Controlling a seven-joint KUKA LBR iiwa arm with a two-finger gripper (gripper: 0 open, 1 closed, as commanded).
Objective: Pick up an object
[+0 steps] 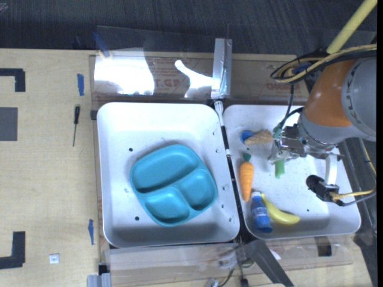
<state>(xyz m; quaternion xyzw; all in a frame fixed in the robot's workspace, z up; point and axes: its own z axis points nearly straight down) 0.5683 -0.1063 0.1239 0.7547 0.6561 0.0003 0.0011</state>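
The arm (335, 100) reaches in over the right bin (347, 220), its wrist bent down so that the gripper (280, 151) hangs low over the bin's middle, toward its far left part. A slim green piece (279, 169) shows just beneath the gripper, but whether it is a toy or part of the tool is too small to tell, and I cannot tell how the jaws stand, nor whether anything lies between them. The things to be picked lie together along the right bin's left wall, probably because they slid down its sloped floor: a tan piece (259, 137) with a blue bit (246, 136) at the far end, a carrot (246, 176) below them, then a blue bottle (261, 214) touching a banana (280, 214) near the front edge. The tan piece lies nearest the gripper and seems the likely target. The left bin (114, 160) holds a blue divided tray (172, 183), lying flat near its centre and well apart from the arm's reach.
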